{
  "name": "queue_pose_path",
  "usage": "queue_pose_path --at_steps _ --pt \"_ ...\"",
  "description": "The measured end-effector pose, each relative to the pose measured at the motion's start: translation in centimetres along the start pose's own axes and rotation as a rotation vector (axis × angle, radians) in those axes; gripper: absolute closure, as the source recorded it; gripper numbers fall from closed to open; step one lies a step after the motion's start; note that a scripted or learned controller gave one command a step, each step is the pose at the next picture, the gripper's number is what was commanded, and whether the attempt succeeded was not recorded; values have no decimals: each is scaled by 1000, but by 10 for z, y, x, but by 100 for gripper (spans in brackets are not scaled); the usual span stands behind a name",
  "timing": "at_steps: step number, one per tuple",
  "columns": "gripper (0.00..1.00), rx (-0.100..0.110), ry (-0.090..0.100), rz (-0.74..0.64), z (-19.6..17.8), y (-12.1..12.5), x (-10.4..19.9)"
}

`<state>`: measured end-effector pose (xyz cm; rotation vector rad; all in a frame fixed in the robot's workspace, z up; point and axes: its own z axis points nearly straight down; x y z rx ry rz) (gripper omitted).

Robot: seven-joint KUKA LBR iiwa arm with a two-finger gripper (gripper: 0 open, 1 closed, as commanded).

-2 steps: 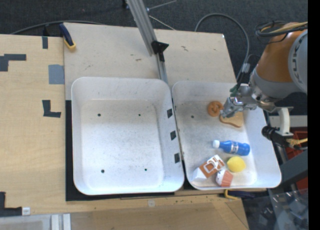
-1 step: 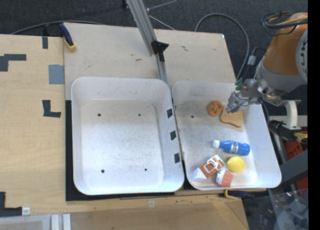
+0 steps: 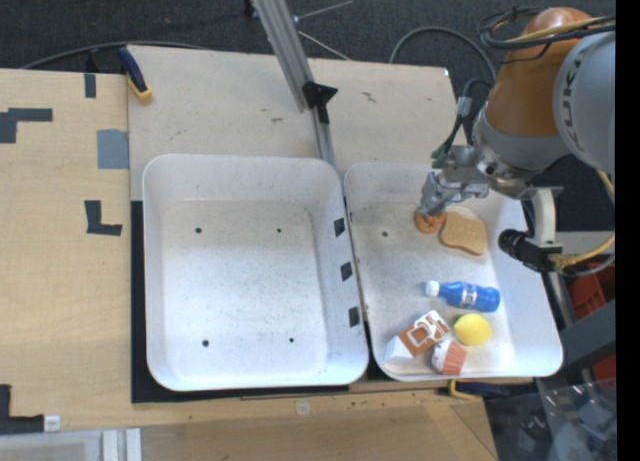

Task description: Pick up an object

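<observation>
Nearest the camera, at the right bin's [image 3: 540,354] front: a small orange-and-white carton [image 3: 425,334], a yellow ball [image 3: 473,330], a blue bottle [image 3: 466,296] just behind them. Farther back, a tan bread-like slice [image 3: 464,233] touches a small orange piece [image 3: 430,220]. End effector [image 3: 440,199] sits low, right over the orange piece; how far it is open, or whether it has hold, cannot tell. Nothing visibly lifted; the pick judged unfinished, grasp and raise remaining.
</observation>
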<state>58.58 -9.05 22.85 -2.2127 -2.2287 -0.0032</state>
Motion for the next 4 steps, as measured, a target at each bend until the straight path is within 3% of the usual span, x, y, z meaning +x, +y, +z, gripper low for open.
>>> queue_pose_path --at_steps 2,4 --pt "100 1 -1 1 -2 29 90" --pt "100 2 -1 1 -2 33 184"
